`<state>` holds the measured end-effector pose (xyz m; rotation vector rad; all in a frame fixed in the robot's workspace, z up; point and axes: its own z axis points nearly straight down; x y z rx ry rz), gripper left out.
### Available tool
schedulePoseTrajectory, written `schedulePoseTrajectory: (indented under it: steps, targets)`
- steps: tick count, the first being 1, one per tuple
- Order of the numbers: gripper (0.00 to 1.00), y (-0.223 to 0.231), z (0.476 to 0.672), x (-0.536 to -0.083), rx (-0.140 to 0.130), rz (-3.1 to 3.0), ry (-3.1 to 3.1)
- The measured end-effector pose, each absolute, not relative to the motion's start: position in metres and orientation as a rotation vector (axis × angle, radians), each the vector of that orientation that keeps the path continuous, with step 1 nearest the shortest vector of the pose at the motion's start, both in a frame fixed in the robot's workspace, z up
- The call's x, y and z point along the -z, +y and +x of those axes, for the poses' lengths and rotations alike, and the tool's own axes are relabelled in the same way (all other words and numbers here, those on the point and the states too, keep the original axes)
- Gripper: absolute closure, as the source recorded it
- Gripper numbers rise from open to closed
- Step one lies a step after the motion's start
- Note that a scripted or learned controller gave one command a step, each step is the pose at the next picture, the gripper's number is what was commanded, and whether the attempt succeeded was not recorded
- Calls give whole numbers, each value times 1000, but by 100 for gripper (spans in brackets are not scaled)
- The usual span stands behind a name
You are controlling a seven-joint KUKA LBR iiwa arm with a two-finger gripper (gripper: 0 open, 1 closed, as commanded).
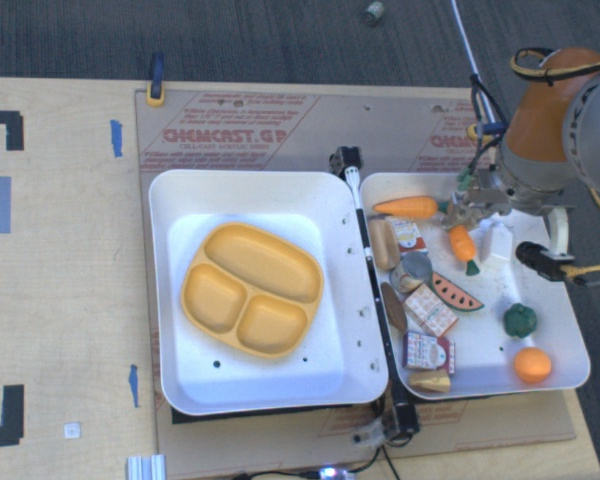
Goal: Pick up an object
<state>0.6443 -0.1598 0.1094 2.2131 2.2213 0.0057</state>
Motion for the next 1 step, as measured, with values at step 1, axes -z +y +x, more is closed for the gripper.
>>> schedulePoseTrajectory:
  steps: [1]
  targets:
    - [100,-80,592,-186,-1,2220,2225]
